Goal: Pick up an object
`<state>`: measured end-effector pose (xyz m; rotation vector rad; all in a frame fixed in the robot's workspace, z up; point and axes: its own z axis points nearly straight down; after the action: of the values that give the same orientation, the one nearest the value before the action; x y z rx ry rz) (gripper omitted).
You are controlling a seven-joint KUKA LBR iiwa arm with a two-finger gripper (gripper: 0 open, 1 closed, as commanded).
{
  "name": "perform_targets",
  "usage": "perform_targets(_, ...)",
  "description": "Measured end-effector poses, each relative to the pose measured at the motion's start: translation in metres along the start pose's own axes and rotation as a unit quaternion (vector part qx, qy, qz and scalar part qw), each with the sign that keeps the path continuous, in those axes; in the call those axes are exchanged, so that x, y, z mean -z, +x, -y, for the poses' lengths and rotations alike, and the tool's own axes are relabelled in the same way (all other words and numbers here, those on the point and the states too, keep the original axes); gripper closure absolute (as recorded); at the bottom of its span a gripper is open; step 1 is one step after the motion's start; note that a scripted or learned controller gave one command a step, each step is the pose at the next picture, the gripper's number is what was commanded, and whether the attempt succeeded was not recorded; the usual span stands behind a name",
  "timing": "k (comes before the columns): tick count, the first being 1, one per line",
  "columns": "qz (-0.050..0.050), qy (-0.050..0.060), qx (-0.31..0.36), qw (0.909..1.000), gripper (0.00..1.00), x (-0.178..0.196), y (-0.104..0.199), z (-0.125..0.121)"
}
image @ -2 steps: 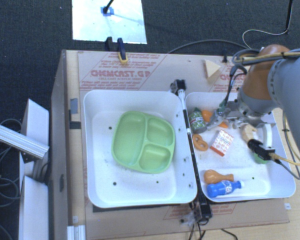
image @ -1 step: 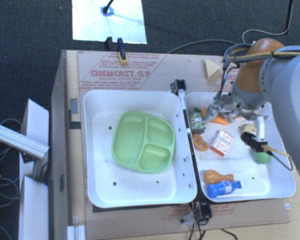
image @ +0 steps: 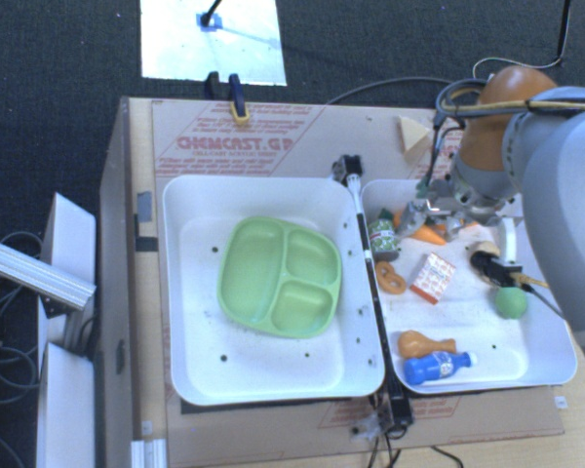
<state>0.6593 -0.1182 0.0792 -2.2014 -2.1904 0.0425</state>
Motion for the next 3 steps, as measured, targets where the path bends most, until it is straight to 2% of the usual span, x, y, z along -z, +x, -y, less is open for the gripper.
perform_targets(1,0.007,-0.002,-0.002,1.0000,0.00,0.0010,0.0065,0.0003)
perform_targets(2,0.002,-0.009,0.000,1.0000,0.00,0.0004,0.0019,0.0048)
perform_targets(3,0.006,-0.002,-0.002,1.0000,0.00,0.0010,0.0058,0.0004)
